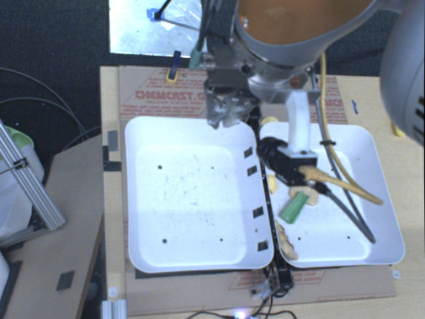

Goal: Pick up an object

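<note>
In the right bin (372, 178), near its left wall, a small green block (293, 208) lies at a slant. A tan, lumpy piece (287, 242) rests just below it by the bin's front left corner. A pale yellow piece (269, 121) peeks out at the bin's far left corner, partly hidden by the arm. My gripper (224, 115) hangs over the far right rim of the left bin (186, 191), apart from all of these things. Nothing shows in it.
Both bins sit on a printed cardboard sheet (159, 95). The grey and orange arm (299, 12) covers the top centre and right of the view. An aluminium frame (26, 178) stands off the bench at the left.
</note>
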{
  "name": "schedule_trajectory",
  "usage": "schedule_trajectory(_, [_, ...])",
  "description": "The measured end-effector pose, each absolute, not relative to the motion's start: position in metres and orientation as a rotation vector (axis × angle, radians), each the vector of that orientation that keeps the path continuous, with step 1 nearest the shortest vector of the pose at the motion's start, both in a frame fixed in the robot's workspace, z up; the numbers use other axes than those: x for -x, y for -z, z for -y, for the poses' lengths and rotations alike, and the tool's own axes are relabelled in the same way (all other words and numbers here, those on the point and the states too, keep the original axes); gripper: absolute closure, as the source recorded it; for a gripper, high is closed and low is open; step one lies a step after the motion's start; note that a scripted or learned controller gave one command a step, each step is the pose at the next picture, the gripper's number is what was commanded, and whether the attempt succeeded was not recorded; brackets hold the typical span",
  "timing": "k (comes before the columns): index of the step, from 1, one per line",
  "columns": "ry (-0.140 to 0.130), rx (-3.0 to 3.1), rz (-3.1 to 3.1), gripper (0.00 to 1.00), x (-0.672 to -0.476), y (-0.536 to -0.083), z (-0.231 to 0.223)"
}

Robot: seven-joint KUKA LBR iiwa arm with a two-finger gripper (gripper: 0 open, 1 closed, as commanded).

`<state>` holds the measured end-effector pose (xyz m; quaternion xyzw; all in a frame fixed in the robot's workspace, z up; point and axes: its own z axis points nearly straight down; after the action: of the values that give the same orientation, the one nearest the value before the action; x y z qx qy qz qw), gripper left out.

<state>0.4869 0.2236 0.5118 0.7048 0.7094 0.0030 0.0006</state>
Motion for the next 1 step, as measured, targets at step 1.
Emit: schedule_trajectory(1, [-0.013, -2.209, -2.231, 1.00, -0.4873, -0.5230, -0.2235])
